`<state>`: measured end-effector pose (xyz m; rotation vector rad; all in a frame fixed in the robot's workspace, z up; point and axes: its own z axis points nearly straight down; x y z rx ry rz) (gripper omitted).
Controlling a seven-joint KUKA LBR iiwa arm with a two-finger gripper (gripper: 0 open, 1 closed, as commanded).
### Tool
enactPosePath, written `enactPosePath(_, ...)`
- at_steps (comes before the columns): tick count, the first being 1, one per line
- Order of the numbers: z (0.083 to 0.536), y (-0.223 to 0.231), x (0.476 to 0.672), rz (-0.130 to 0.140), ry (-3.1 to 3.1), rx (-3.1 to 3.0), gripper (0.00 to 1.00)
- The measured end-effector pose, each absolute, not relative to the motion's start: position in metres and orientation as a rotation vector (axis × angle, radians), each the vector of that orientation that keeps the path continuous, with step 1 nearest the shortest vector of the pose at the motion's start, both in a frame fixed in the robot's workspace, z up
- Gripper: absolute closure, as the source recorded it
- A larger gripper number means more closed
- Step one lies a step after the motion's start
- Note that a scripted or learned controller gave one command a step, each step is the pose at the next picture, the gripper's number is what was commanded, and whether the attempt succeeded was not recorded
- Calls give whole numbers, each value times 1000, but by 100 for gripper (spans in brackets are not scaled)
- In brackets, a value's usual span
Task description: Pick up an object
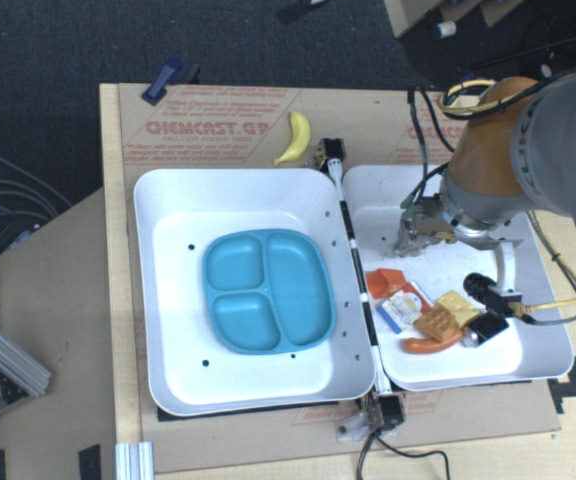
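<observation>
My gripper [414, 234] hangs low over the back left part of the right bin [373, 193], above bare white floor. Nearer the front of that bin lies a cluster of items. It includes an orange-red piece [383, 281], a blue-and-white packet [400, 309], a brown toast-like piece [436, 322], a yellow slice [457, 305] and a red sausage [429, 345]. The gripper stands behind the cluster, apart from the orange-red piece, and I see nothing held in it.
The left bin [168, 228] holds a blue divided plate [268, 290]. A yellow banana [294, 138] lies on the bench behind the bins, and a small blue object [162, 81] sits at the bench's far left corner. The arm comes in over the right bin's back right.
</observation>
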<state>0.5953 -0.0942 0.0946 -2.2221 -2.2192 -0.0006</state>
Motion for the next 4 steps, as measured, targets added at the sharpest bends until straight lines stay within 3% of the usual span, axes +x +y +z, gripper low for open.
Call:
enactPosePath(1,94,-94,595,0,-2219,-2222,0)
enactPosePath(2,85,-103,652,-1,-2223,-2221,0)
enactPosePath(3,95,-103,653,-2,-2225,-2222,100)
enactPosePath(4,95,-103,653,-1,-2225,-2222,0)
